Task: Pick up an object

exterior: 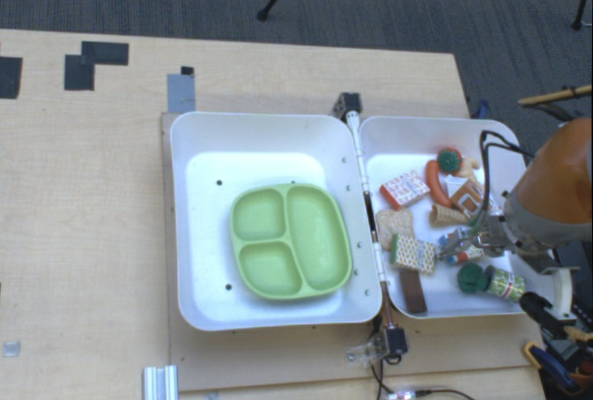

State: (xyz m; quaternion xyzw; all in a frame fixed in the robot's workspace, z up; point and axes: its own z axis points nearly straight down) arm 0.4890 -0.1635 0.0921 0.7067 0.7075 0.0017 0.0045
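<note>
The right bin [505, 143] holds several small toy foods. Among them are a red-and-white box [404, 189], an orange sausage [435, 181], a green-speckled packet [414, 254], a brown bar [413, 293] and a green bottle [489, 281]. My gripper [459, 247] is low in this bin, just right of the speckled packet and above the bottle. It sits among small pieces, and I cannot see anything held in it. The arm's grey and orange wrist [556, 190] hides the bin's right side.
The left bin [199, 204] holds a light green divided plate [291, 241]. A raised divider [364, 194] separates the two bins. Cables and connectors [384, 347] lie at the front edge of the bench. Toast-like slices [394, 224] lie by the divider.
</note>
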